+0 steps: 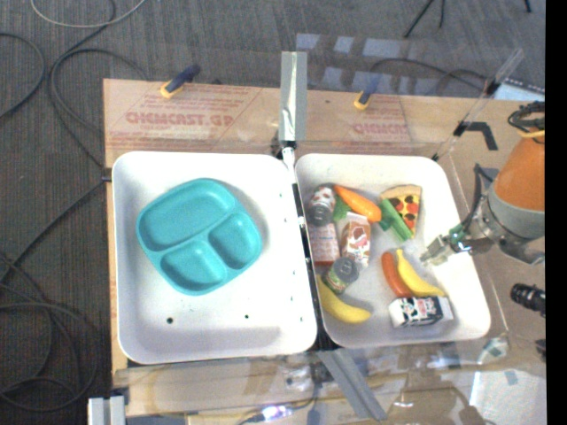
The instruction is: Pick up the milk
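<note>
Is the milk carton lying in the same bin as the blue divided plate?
No, the milk carton lies in the right bin among toy foods, while the blue plate sits in the left bin.

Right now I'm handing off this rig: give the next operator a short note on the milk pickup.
Gripper: above the right bin's right side, holding nothing I can see.
Milk: lying on its side at the near right of that bin, beside a banana, apart from the gripper.
Done: nothing lifted.
Left: move over the milk, descend, grasp, raise it.

Bench (204, 113) with two white bins (133, 326)
</note>
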You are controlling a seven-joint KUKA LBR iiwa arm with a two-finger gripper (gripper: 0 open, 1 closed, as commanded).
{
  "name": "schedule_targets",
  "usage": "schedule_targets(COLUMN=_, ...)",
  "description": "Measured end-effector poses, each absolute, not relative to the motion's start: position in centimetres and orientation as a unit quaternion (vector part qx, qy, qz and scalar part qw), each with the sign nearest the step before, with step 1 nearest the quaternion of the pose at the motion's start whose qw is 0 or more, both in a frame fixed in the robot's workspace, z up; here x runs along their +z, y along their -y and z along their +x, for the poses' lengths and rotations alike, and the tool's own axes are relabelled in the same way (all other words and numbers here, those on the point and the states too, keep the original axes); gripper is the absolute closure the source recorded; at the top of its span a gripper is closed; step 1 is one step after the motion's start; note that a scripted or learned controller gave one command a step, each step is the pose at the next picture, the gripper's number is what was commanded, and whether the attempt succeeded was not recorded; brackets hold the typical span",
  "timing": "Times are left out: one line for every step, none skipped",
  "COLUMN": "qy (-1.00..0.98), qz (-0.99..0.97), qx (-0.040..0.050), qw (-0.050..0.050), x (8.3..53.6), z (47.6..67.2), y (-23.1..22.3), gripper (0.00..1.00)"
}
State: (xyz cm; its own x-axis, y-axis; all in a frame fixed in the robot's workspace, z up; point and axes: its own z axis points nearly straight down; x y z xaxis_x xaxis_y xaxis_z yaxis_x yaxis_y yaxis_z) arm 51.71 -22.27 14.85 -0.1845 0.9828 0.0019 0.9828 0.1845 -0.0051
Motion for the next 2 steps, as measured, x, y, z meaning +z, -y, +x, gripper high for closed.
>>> schedule_targets(qy=0.675, qz=-0.738, qx=0.0020, qw=0.003, x=22.2, z=49.9, y=17.3, gripper=1.00)
schedule_targets(qy=0.671, qz=-0.741, qx=0.0021, qw=0.003, x=22.8, z=48.4, y=15.0, gripper=1.00)
